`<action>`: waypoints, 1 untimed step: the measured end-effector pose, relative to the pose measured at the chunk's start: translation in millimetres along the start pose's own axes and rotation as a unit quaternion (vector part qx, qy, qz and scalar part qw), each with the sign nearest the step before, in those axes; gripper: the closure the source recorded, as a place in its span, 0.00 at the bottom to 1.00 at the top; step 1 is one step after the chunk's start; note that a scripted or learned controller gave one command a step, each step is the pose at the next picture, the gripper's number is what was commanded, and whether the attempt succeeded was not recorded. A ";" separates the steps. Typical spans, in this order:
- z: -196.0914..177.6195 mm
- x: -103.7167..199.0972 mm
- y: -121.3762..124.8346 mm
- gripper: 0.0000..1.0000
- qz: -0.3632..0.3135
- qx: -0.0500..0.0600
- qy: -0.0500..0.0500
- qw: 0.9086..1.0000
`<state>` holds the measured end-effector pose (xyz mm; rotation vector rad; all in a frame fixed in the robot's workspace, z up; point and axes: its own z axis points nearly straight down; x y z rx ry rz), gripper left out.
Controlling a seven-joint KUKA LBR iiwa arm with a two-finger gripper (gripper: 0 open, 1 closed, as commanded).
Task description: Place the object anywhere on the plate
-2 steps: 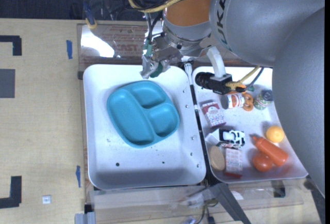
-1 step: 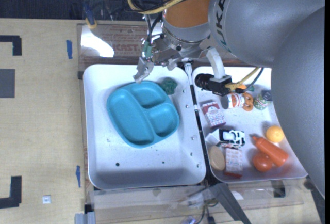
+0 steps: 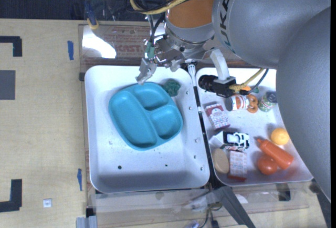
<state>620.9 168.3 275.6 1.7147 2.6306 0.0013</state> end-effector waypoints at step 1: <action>77.5 -29.2 1.4 0.00 -0.155 0.003 0.001 0.988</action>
